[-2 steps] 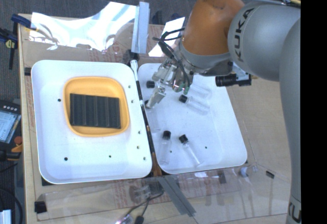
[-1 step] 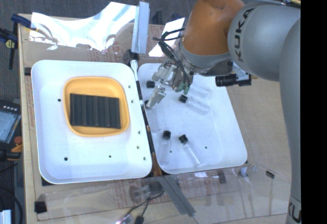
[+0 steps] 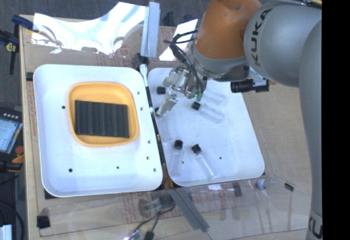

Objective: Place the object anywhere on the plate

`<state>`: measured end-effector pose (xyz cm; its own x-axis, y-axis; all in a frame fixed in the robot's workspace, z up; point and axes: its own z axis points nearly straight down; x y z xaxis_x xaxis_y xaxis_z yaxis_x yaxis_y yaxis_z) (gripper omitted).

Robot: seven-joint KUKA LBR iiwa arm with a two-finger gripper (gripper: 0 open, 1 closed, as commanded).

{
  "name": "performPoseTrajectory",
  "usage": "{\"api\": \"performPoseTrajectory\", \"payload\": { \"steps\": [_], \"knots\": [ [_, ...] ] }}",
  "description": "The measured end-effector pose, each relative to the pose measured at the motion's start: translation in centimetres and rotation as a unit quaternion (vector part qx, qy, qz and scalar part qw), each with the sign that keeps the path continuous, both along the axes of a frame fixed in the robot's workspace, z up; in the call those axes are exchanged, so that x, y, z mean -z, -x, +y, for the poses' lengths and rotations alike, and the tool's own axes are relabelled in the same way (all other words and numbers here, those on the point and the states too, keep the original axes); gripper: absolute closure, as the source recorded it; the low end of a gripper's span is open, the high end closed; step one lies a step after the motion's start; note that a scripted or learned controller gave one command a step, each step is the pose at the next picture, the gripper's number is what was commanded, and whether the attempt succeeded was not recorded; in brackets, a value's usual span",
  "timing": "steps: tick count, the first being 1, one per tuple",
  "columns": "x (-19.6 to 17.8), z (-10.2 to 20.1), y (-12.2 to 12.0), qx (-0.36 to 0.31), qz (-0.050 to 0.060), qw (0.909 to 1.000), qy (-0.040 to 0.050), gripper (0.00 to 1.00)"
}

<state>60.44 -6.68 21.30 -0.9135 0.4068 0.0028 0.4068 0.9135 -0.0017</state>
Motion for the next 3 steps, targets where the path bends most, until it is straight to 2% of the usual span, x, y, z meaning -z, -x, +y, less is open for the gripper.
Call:
{"api": "performPoseTrajectory", "payload": {
  "steps": [3],
  "knots": [
    [0.00,0.00,0.00,0.000,0.000,1.0000,0.0000,0.00]
  ]
}}
